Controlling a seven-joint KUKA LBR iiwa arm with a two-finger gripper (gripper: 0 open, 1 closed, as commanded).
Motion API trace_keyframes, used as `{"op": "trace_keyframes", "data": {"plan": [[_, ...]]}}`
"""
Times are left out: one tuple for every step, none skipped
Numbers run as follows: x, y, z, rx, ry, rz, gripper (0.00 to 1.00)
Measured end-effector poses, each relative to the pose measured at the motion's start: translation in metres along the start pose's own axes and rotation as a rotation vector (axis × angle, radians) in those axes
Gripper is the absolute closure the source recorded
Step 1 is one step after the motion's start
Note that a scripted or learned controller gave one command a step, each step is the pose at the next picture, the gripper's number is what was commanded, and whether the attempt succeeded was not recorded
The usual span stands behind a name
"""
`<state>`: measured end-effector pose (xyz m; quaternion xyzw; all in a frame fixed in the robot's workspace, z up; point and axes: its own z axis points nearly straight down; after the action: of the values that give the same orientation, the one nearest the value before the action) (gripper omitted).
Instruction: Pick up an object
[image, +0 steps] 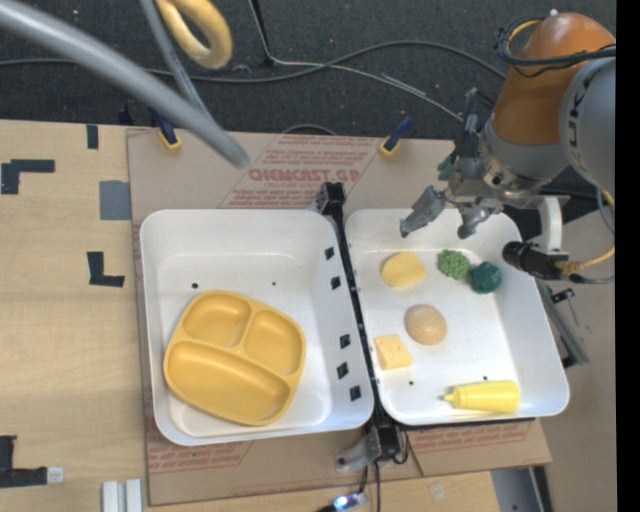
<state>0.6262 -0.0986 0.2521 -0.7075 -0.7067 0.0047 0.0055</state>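
Observation:
My gripper (445, 221) hangs open over the far edge of the right bin (530, 345), its two grey fingers spread apart with nothing between them. Just below it in the bin lie a pale yellow rounded piece (404, 269), a light green broccoli floret (454, 264) and a darker green floret (486, 277). Further toward the front sit a beige round piece (426, 325), a yellow cheese-like block (393, 352) and a yellow squeeze bottle (483, 396) lying on its side.
The left bin (170, 240) holds a yellow divided plate (234, 356). A black divider strip (345, 300) runs between the bins. Cables and a grey hose (120, 65) cross the back. A black fitting (535, 260) sticks in at the right bin's edge.

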Motion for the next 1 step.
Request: {"op": "trace_keyframes", "data": {"plan": [[0.0003,0.0021,-0.0076,-0.013,-0.001,-0.003,0.00]]}}
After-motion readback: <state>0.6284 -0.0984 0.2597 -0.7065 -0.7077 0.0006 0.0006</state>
